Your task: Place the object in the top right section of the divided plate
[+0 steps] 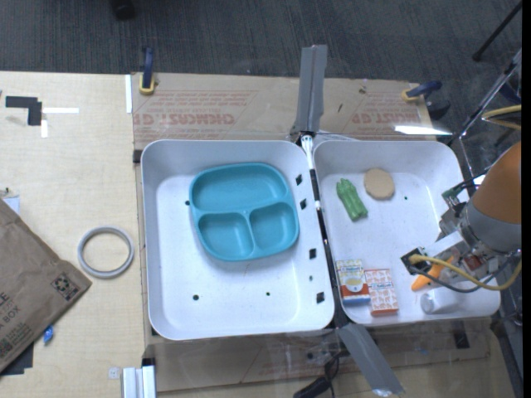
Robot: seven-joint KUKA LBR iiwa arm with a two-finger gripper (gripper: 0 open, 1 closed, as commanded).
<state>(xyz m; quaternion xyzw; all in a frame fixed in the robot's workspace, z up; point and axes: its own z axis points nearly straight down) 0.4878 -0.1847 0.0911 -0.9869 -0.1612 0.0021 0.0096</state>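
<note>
The teal divided plate [244, 211] lies in the left bin [166, 247], with one long section at the back and two smaller ones at the front; nothing is in it. My gripper [455, 262] hangs low over the near right part of the right bin [406, 214]. A small orange piece [421, 283] lies just beside and below it, and a white piece [431, 303] sits a little nearer the front wall. I see nothing held between the fingers.
In the right bin a green vegetable-shaped toy [351, 199] and a tan round disc [380, 183] lie at the back. Two small printed boxes [367, 287] sit at the front left. A tape ring [105, 250] and a brown bag [29, 293] lie on the bench to the left.
</note>
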